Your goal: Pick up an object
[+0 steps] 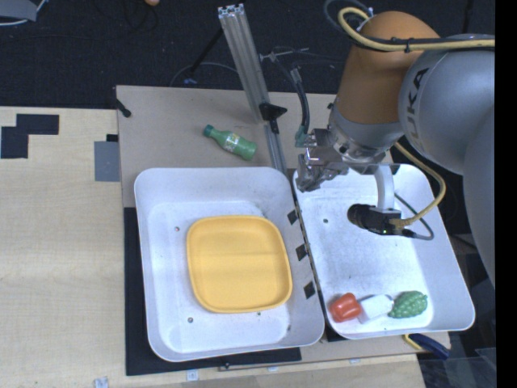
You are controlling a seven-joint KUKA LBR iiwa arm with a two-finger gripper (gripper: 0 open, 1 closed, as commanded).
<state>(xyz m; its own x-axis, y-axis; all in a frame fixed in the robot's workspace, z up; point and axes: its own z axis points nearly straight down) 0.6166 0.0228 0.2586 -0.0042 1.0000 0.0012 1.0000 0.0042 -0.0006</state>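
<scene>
1. The gripper (311, 176) hangs over the far left corner of the right bin (440, 208), right by the wall it shares with the left bin (149, 217). From where I stand it is a dark tangle of metal under the orange band; I cannot tell how it is set, and I see nothing held in it.
2. Nothing lies beneath it there, just bare white floor. If it drops straight down, I expect it to close on air, or knock the bin's rim.
3. The pickable things sit well apart from it, along the near edge of the right bin: a red piece (345, 305), a white piece (376, 306) and a green lump (408, 304), in a row and touching or nearly so. Packed like that, a grab at one could shove its neighbour or catch two at once.
4. They also lie close to the near wall, so a finger may strike the wall before it gets round anything.
5. A cable (420, 217) loops off the wrist over the right bin; a long reach toward the near edge might drag it across the floor.
6. In the left bin, the yellow plate (239, 263) lies flat and broad; it looks too wide and low to pinch.
7. The green bottle (230, 141) lies on the bench beyond both bins, a poor target.
</scene>
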